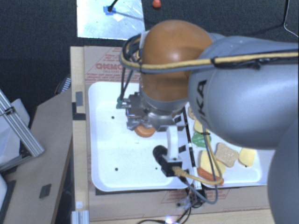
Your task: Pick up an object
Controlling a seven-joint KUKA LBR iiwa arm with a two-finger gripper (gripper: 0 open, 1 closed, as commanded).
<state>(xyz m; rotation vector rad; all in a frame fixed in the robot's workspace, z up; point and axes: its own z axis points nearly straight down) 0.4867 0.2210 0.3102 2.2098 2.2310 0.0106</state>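
At the 9 o'clock edge of the camera view a ribbed metal rail (17,130) lies aslant off the bench; toward 11 o'clock a shiny square sheet (117,20) lies on the dark floor, and just to its 3 o'clock side is a small red ball (156,3); printed cardboard (105,66) shows under the bins.

The left bin (107,143) is white and shallow, its floor mostly bare, with a few small dark dots; the orange piece (145,131), rounded and flat-looking, lies near the middle of this bin, toward its 2 o'clock part.

The gripper (139,121) hangs straight over that piece, at its 12 o'clock side; the grey wrist and the broad orange band (175,55) cover it from above, so I cannot tell whether the claw is released or clenched, nor whether the orange piece is touching it or only lying beneath it.

The right bin (256,175) is largely hidden by the grey arm; in its visible part, toward 6 o'clock, lie a green piece (202,140), a yellow piece (205,161) just at the green one's 6 o'clock, a red-orange piece (205,173) close to the front rim, a tan biscuit-like square (227,154) beside the yellow piece at 3 o'clock, and a pale yellow lump (247,157) further toward 3 o'clock.
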